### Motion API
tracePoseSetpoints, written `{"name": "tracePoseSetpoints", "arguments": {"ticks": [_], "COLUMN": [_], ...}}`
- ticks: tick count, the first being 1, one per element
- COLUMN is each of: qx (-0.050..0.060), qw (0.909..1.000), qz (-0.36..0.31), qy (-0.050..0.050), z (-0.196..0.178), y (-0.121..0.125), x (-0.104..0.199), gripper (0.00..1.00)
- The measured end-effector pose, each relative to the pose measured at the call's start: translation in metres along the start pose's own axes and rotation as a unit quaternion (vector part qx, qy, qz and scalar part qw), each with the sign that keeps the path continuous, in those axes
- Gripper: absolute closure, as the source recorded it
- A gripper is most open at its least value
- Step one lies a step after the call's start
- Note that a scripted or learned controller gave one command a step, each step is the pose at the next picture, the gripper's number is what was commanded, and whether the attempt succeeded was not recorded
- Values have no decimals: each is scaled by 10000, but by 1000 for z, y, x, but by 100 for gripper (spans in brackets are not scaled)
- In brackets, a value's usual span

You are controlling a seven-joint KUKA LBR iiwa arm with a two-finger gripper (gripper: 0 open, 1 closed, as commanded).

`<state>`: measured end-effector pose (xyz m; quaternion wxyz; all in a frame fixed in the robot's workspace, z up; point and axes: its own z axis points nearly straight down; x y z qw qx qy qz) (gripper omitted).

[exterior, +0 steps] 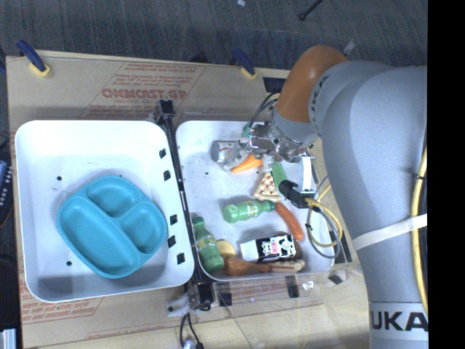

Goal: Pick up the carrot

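- End effector low in right bin, directly over carrot; finger state impossible to tell.
- Risk: glancing off carrot's tapered end, nudging it toward waffle piece.

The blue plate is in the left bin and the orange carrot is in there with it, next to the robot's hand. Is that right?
Not quite. The blue plate is in the left bin, but the orange carrot is in the right bin, next to the robot's hand. The camera view shows it near the top of that bin, above the green bottle.
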<state>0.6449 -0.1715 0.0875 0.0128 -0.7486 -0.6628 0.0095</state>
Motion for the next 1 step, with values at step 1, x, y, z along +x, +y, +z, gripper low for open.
{"name": "tracePoseSetpoints", "arguments": {"ticks": [1], "qx": [9], "qw": [10000], "qz": [-14], "qy": [-2], "z": [-12], "y": [0], "x": [1], "gripper": [100]}}
